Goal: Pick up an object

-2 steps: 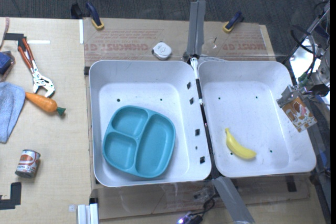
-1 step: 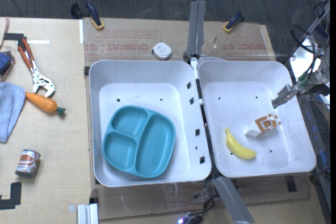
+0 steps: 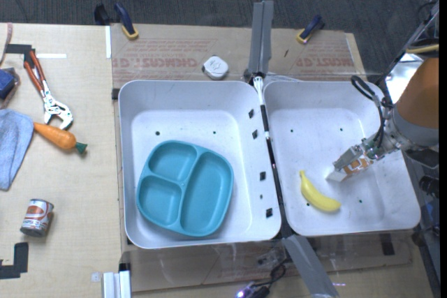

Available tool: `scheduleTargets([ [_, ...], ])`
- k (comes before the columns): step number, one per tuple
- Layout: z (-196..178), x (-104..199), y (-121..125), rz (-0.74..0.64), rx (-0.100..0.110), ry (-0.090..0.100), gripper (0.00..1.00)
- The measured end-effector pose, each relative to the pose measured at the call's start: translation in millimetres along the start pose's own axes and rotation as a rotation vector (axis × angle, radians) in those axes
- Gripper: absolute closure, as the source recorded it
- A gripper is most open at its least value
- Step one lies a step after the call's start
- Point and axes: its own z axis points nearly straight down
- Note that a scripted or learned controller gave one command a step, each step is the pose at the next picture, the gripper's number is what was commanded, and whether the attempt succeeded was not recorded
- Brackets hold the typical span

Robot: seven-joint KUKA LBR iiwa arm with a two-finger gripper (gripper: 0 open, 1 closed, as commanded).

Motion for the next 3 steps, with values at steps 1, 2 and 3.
scheduleTargets([
  [1, -10.2, 1.0, 2.0, 0.0, -0.001, 0.004, 1.0],
  [2, 8.4, 80.9, -6.6, 0.121, -0.019, -0.011, 1.0],
  [3, -207.5, 48.7, -1.0, -0.073, 0.024, 0.02, 1.0],
])
